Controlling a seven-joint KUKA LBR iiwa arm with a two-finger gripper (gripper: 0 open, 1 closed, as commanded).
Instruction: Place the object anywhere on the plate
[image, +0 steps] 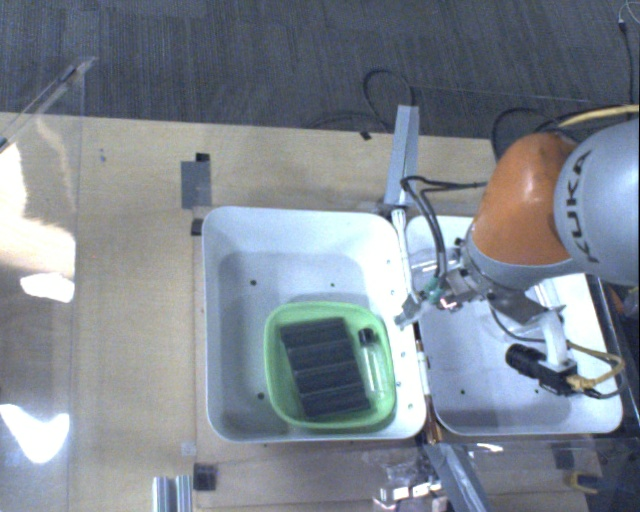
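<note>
We see bright light from above. The left side of the bench (100, 300) shines with white glare — it looks washed out. The right bin (480, 390) glows very white too. Soft shadows sit inside the left bin (240, 270). Everything looks a bit fuzzy.

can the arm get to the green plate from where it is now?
Probably yes. The green plate lies open from above in the left bin; the arm hangs over the right bin, beside the shared rim. A dark ridged object already covers much of the plate.
</note>
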